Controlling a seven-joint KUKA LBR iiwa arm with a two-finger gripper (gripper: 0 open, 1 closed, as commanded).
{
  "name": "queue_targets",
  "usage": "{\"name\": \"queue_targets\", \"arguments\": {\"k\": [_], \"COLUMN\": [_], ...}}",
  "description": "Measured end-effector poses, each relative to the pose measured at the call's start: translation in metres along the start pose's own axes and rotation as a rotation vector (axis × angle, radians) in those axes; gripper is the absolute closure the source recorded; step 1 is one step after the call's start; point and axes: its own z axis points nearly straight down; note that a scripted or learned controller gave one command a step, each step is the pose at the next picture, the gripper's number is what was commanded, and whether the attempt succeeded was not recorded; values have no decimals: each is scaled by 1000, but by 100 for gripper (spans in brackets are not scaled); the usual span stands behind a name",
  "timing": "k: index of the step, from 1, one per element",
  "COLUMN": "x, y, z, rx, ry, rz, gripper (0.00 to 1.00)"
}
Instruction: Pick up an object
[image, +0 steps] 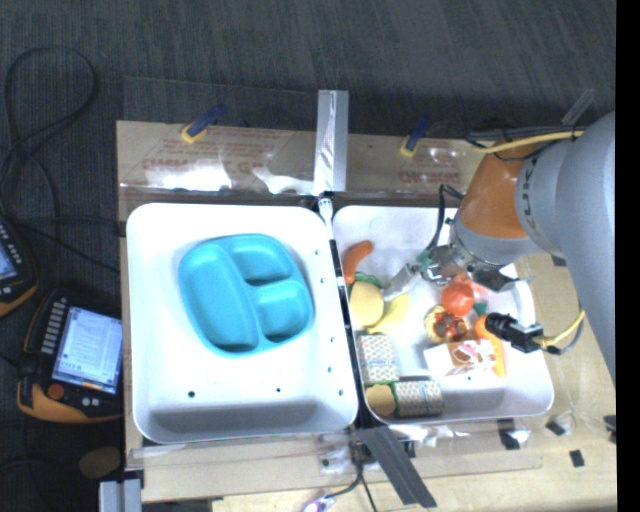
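My gripper (428, 268) hangs low over the middle of the right bin (530, 395), below the orange wrist band. It sits just left of a red tomato-like toy (459, 297) and above a yellow banana-shaped piece (396, 310). Beside them lie an orange sausage-shaped toy (358, 254), a round yellow piece (366, 302), a white and red packet (463, 357) and two patterned blocks (378, 356) (414, 397). I see nothing held in the gripper.
The left bin (150, 400) holds a blue divided tray (245, 290). A raised divider (340, 320) separates the two bins. A black fitting with a yellow cable (512, 331) lies over the right bin's right side. A handheld pendant (70, 350) rests off the bench at left.
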Motion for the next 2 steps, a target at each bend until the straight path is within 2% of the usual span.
{"name": "queue_targets", "arguments": {"k": [1,2], "x": [33,31], "y": [-37,4], "z": [-1,1], "rx": [-2,6], "ry": [0,-2], "rz": [397,833], "gripper": [0,0]}}
